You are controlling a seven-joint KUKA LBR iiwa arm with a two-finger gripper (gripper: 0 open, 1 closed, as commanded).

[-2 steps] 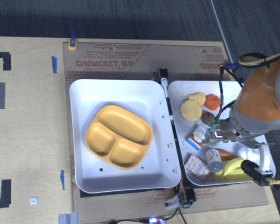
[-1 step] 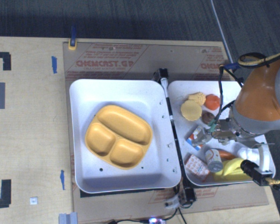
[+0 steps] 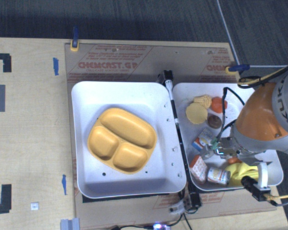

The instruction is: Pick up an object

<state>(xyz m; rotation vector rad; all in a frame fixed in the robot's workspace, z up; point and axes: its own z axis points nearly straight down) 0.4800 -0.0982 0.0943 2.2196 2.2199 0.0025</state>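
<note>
Camera view, looking down at a slant, takes in a pale wooden bench (image 3: 29, 128) with a cardboard sheet (image 3: 149, 61) laid over it, presumably to protect the surface and give the two bins a fixed footing. On that sheet sit the bins side by side, nearly touching along a dark strip between them. The left bin (image 3: 86, 99) carries a yellow three-compartment tray (image 3: 122, 139), lying flat near its middle and set apart from the clutter, likely so it stays out of the picking area. The right bin (image 3: 182, 99) holds the candidates for the task, loosely heaped as if tipped in: two tan round biscuit-like pieces (image 3: 198, 110) near the far wall, a small brown-and-red item (image 3: 215, 115) beside them, a yellow banana-like toy (image 3: 240, 172) and a small labelled can (image 3: 217, 176) on its side by the near wall, and an orange-and-white packet (image 3: 198, 166) by the near left corner. The grey arm with its orange band (image 3: 261, 116) reaches in from the right and bends down over this bin, because that is where the pickable things lie. Its gripper (image 3: 216, 147) sits low among the middle items; whether it has closed on anything I cannot tell, since the cluttered pieces beneath it blur together.
</note>
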